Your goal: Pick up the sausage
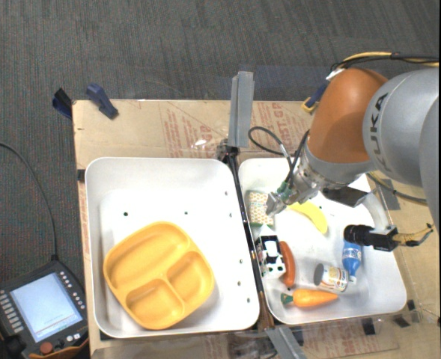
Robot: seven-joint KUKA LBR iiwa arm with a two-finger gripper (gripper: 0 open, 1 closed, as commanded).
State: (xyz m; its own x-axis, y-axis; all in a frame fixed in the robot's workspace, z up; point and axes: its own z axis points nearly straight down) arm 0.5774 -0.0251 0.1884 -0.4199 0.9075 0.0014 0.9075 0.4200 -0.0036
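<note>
Well below tool (274,203) (apart): sausage (288,263)

The big grey metal arm (411,126) has black KUKA letters and a round glossy orange band (344,122). Thin black cables (269,134) and yellow cables (362,55) run along it.

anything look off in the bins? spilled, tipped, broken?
Nothing spilled or broken. In the right bin the small bottle lies on its side by the carrot, and the sausage lies near the divider. The yellow tray sits skewed in the left bin.
</note>
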